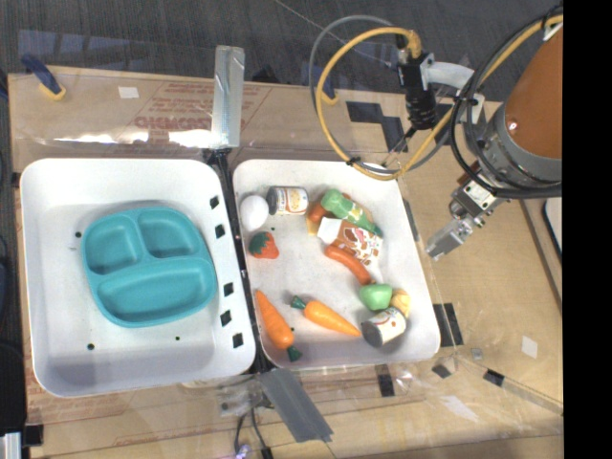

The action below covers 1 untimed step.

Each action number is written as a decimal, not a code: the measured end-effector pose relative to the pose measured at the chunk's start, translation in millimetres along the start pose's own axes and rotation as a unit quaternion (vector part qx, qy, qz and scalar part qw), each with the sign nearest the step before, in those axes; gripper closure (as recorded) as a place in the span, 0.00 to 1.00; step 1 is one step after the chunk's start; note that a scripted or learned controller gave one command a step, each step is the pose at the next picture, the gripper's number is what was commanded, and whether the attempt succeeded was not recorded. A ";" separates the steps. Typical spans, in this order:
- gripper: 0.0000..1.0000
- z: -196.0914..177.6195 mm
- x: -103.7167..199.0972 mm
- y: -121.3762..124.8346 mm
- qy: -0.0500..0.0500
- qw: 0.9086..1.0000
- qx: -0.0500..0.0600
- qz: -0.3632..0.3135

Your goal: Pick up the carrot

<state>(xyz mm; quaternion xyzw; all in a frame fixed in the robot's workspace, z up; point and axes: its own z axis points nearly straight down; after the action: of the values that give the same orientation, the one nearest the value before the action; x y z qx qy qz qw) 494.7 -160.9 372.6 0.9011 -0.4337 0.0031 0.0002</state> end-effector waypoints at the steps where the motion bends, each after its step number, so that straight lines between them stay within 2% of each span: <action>1: 1.00 50.5 77.6 -68.4 -0.008 0.999 -0.002 -0.037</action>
<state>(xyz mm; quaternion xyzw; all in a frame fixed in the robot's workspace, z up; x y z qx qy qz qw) 596.8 -179.0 322.7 0.9164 -0.4002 -0.0047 -0.0013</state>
